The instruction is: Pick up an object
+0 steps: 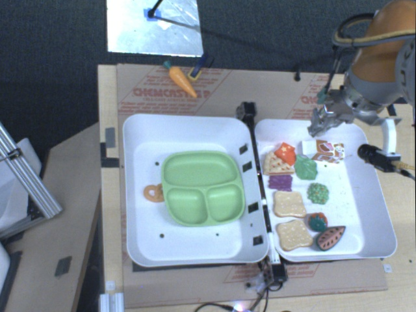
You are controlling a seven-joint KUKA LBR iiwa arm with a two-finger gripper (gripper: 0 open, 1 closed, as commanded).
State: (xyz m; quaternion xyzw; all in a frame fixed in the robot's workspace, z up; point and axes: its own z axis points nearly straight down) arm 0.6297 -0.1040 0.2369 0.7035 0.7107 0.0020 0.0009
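the brown leaf-shaped piece (330, 237) lies nearest; the hand (322, 123), finger state unclear, hovers just right-above the red-orange toy (285, 153).

The claw (323, 123) hangs over the far edge of the right bin (370, 194), whose left half holds toy foods, among them two toast slices (290, 218) and a green leaf piece (305, 169). The left bin (140, 174) carries a green divided plate (200, 188) with a pretzel (154, 193) touching its left edge. A toy carrot (181, 81) lies on the bench (221, 90) beyond the bins.

Grey arm (380, 57) with orange band, reaching from the right, claw (320, 126) pointed down.
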